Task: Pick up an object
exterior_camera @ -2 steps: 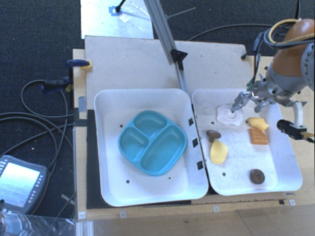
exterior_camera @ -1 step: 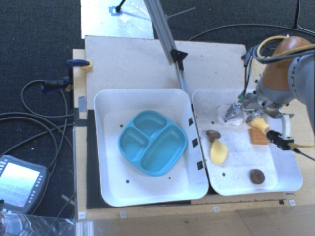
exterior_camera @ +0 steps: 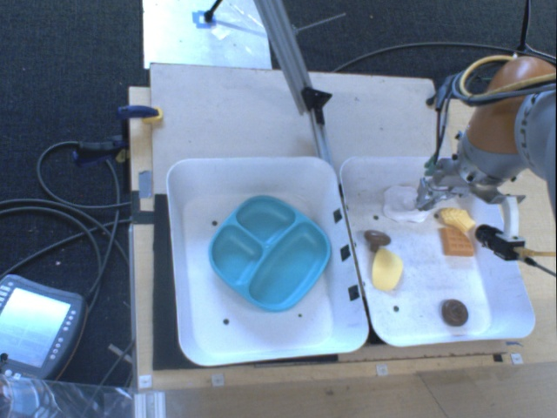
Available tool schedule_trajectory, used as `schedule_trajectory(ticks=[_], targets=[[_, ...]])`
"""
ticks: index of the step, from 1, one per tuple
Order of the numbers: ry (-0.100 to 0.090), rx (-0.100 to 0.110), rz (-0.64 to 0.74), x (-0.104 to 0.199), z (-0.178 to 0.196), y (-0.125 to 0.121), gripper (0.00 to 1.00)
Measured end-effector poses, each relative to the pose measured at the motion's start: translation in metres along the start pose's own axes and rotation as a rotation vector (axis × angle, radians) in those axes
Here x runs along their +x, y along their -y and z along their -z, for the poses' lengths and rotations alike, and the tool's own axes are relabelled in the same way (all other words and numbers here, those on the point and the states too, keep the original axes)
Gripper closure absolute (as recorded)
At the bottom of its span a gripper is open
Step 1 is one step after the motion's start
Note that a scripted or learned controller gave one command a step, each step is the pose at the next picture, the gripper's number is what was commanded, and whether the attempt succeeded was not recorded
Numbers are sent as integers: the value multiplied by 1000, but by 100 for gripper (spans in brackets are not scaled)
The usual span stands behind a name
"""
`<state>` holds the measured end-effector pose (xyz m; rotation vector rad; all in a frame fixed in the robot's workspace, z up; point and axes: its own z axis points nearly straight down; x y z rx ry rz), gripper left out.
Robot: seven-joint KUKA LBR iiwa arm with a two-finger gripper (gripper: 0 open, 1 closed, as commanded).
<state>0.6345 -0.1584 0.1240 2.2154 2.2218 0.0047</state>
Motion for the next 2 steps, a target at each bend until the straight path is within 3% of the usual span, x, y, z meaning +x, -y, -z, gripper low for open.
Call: schedule_trajectory(ticks=[2], targets=[[2, -5, 2, -13, 108, -10, 100]])
